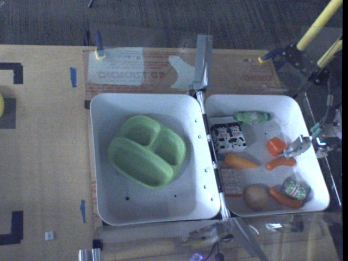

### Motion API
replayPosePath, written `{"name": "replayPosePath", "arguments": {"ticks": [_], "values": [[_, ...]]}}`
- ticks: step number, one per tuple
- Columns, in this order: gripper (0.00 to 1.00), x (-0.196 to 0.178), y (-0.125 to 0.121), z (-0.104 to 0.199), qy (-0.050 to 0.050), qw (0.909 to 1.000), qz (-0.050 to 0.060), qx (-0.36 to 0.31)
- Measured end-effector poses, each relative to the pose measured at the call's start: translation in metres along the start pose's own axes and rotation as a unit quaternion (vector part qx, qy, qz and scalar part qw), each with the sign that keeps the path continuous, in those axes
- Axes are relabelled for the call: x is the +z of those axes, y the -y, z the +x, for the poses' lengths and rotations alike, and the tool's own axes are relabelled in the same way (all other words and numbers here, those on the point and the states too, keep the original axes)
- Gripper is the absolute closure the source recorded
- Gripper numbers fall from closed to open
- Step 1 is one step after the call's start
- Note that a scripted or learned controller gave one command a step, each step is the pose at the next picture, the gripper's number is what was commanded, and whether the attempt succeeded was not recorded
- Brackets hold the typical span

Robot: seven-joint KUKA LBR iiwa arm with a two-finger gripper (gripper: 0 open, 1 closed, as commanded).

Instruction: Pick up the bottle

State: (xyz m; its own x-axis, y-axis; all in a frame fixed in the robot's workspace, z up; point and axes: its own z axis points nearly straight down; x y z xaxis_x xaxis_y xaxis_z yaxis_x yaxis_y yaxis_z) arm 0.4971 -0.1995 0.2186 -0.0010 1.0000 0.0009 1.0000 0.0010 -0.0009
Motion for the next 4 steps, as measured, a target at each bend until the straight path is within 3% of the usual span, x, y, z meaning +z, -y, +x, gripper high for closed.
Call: {"name": "replayPosePath", "arguments": {"ticks": [1, 2, 3, 4], "values": [[0.0, 0.075, 0.014, -0.01, -0.001, 0.985, 0.001, 0.173], [0.0, 0.068, -0.089, 0.006, 0.001, 0.9472, 0.0, 0.321], [0.0, 0.106, -0.125, 0.05, 0.001, 0.8528, 0.001, 0.522], [0.0, 0.113, -0.165, 0.063, -0.003, 0.8091, -0.011, 0.588]]}}
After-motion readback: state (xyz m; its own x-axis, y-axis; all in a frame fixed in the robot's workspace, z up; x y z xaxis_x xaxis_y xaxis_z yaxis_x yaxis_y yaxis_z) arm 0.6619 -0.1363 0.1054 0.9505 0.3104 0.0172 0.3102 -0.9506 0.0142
